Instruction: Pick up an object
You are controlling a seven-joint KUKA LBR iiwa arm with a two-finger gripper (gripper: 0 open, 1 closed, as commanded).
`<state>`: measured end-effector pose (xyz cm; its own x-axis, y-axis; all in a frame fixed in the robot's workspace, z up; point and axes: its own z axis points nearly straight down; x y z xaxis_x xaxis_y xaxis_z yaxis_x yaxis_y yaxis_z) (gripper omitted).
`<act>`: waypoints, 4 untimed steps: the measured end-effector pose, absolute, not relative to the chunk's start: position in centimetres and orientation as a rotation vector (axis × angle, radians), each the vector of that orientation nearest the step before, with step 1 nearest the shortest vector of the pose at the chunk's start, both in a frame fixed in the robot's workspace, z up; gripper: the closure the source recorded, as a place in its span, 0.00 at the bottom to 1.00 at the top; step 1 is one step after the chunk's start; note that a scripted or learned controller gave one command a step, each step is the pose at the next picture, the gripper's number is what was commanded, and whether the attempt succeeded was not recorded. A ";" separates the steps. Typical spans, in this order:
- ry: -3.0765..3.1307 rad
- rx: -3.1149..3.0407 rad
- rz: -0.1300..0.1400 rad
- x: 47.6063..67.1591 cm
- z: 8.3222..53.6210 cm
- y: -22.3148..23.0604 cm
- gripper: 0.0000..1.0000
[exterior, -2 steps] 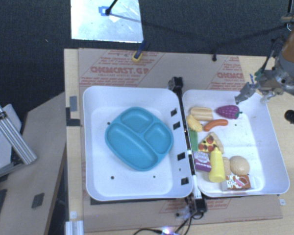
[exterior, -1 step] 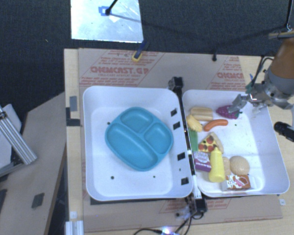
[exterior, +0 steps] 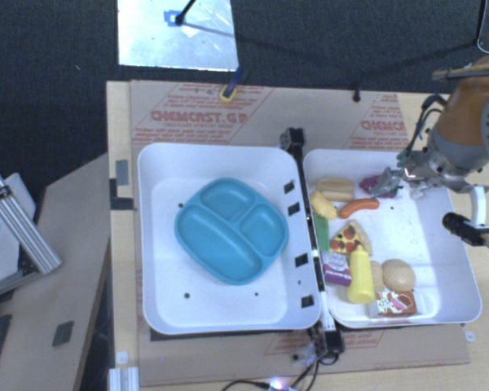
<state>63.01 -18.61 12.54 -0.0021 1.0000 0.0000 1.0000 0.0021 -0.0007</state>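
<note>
On the counter's left, the left bin (exterior: 159,243) is carrying a blue plate (exterior: 231,230). The board (exterior: 204,112) under the bins is reading "CHEMCAST GP" in red. In the right bin (exterior: 448,251), toy foods are lying: hot dog (exterior: 359,208), pizza (exterior: 350,238), bottle (exterior: 359,275). Nothing is lifted yet. The pincer (exterior: 389,182) is hanging near that bin's far edge; I cannot tell its opening or hold.

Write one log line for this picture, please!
end effector: over right bin, top edge | hot dog: lying nearby | blue tray: left bin
</note>
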 end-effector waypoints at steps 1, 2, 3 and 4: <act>-2.229 -2.224 -0.015 63.5 8.9 -18.5 0.00; -2.236 -2.225 -0.019 63.7 10.4 -18.5 1.00; -2.229 -2.220 -0.004 63.7 16.8 -18.4 1.00; -2.232 -2.220 -0.006 63.8 22.2 -18.4 1.00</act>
<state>63.83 -18.42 22.24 -0.0056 1.0000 -0.0018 1.0000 0.0056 0.0071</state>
